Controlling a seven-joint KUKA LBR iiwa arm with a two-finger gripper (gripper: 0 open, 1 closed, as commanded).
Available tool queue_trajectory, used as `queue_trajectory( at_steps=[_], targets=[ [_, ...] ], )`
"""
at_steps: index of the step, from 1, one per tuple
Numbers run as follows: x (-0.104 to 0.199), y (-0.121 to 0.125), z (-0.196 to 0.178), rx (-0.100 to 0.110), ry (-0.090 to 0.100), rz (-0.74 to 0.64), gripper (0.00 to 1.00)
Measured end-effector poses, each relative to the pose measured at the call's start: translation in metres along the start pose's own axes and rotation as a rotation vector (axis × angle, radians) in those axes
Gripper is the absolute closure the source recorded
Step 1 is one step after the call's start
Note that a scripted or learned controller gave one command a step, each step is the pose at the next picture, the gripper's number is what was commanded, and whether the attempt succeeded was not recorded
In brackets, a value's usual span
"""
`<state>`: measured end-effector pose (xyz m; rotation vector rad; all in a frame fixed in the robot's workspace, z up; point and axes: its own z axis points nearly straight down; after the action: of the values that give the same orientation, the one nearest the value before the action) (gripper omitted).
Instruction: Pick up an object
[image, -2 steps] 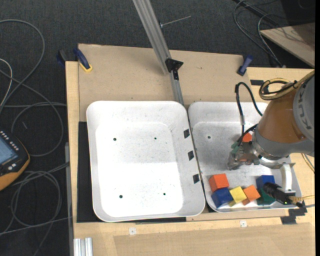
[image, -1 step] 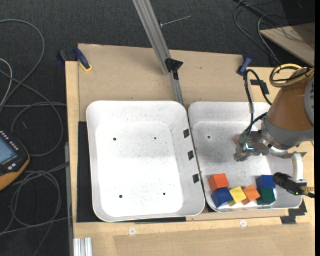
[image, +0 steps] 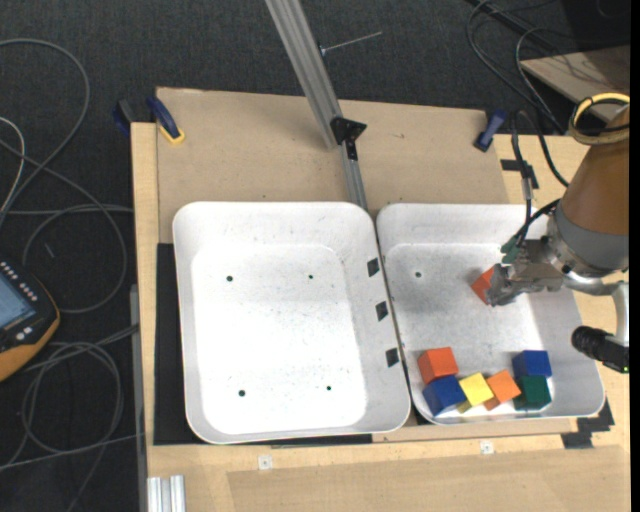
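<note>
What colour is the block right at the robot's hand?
Red-orange block, seen in the camera view.

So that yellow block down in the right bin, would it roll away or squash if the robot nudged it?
Probably neither. The yellow block looks like a flat-faced cube, so it should slide rather than roll. It seems rigid, keeping sharp edges. It sits tight among the blue block and orange block, so a push would likely shove those too.

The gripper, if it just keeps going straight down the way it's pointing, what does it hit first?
Most likely the red-orange block right at the gripper tip, over the right bin. Whether they already touch is unclear from this slanted view.
</note>
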<state>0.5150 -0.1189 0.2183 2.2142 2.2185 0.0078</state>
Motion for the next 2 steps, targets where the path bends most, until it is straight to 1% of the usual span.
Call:
queue_trajectory(
  at_steps=[1, 2],
  targets=[
    [0.0, 0.0, 0.007, 0.009, 0.002, 0.0, 1.0],
    [0.051, 0.008, -0.001, 0.005, 0.004, -0.005, 1.0]
  ],
)
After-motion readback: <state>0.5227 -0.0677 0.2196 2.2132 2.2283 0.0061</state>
